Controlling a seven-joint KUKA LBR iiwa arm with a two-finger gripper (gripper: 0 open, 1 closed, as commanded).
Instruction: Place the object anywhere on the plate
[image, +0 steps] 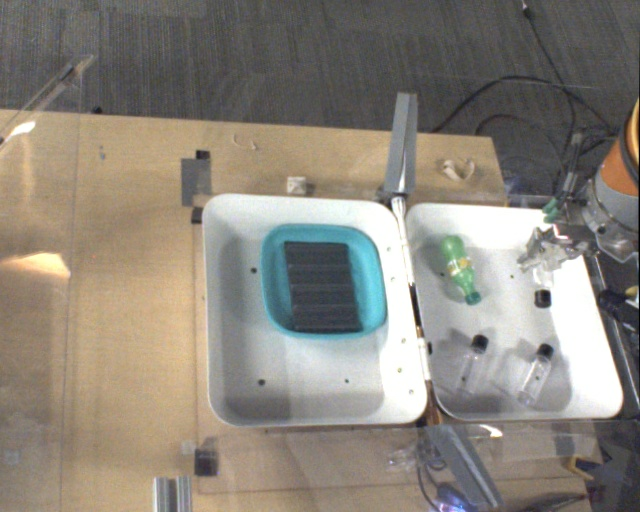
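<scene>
Gripper (541, 250) hovers at the right bin's far-right corner, jaws' state unreadable; next: descend onto green plastic bottle (459, 268), carry to turquoise square plate (372, 270)

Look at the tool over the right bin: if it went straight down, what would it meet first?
Probably the bare white floor of the right bin. The tool hangs near its far right part; the green bottle lies well aside. Depth is unclear from above.
</scene>
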